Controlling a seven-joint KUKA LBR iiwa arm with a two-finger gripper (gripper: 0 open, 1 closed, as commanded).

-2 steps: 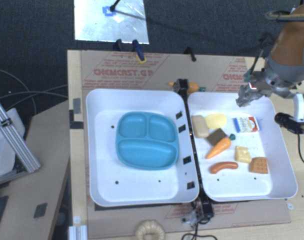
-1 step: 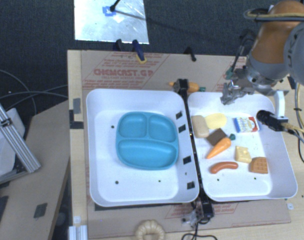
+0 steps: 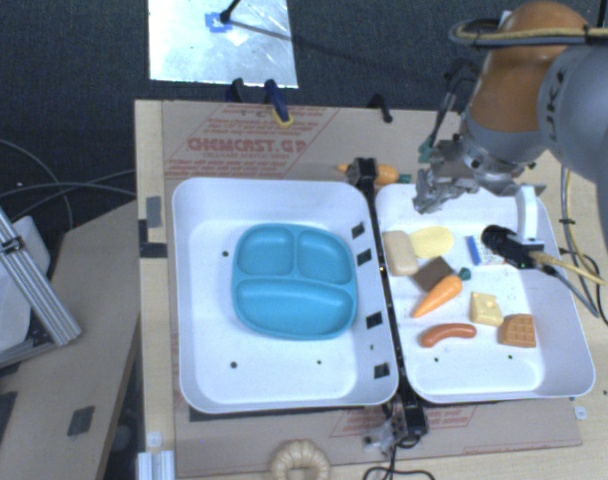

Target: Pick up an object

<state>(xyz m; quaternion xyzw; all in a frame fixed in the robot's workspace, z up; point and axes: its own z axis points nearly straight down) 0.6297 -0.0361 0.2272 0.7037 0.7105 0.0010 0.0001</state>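
Hovering gripper [image 3: 431, 196], finger state unclear, above right bin [image 3: 559, 368]; glossy plastic carrot [image 3: 437, 295], sausage [image 3: 447, 335], ridged waffle [image 3: 518, 330].

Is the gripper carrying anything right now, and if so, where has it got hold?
Nothing is visibly held. The gripper hangs over the right bin's back edge, above the food pieces; whether it is open cannot be told.

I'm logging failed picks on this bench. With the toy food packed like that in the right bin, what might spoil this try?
The carrot lies against the brown block, so closing there may catch both or push one aside. The hand hangs over the right bin's far corner, away from the food, so a straight descent may meet bare floor.
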